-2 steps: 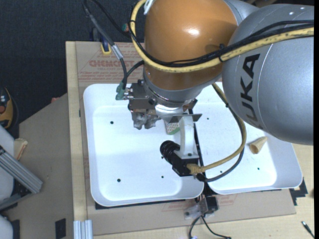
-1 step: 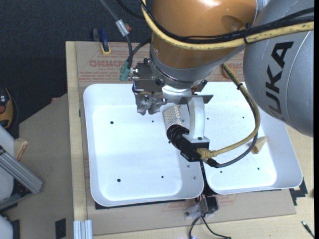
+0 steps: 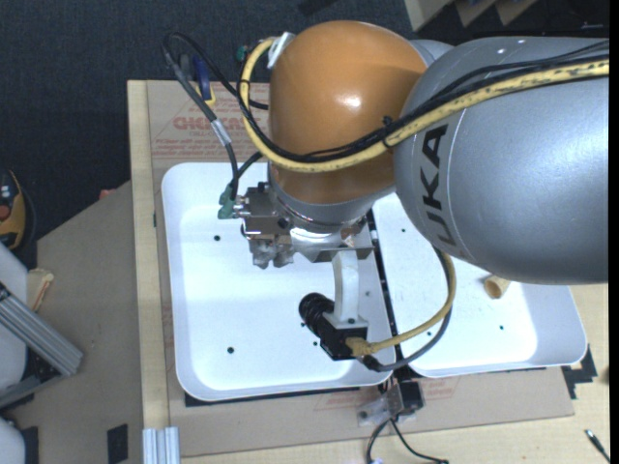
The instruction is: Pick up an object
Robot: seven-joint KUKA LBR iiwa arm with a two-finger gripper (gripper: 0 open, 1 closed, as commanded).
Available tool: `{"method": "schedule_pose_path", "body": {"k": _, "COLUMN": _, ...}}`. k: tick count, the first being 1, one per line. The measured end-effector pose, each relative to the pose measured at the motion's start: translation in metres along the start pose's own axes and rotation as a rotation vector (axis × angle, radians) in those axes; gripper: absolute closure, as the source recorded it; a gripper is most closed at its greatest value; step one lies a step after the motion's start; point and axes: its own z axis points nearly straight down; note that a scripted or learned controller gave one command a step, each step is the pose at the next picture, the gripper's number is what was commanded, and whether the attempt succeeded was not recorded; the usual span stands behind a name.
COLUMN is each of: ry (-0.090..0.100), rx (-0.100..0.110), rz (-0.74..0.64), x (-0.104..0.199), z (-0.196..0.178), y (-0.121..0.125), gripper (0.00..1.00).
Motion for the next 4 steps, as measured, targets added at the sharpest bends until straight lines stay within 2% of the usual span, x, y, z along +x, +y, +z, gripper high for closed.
{"method": "schedule_pose_path", "body": {"k": 1, "ry": 0.008, "rx": -0.017, "rz": -0.001, "x": 0.0, "z": -0.046, "y": 0.002, "gripper": 1.0}}
{"method": "schedule_pose_path", "body": {"k": 2, "ry": 0.008, "rx": -0.016, "rz": -0.001, "x": 0.0, "z": -0.077, "y": 0.001, "gripper": 1.0}}
{"method": "schedule_pose_path", "body": {"k": 3, "ry": 0.002, "rx": -0.003, "rz": 0.0, "x": 0.0, "z": -0.003, "y": 0.0, "gripper": 1.0}}
{"method": "schedule_pose_path", "body": {"k": 4, "ry": 0.007, "rx": -0.019, "rz": 0.006, "x": -0.072, "z": -0.066, "y": 0.002, "gripper": 1.0}}
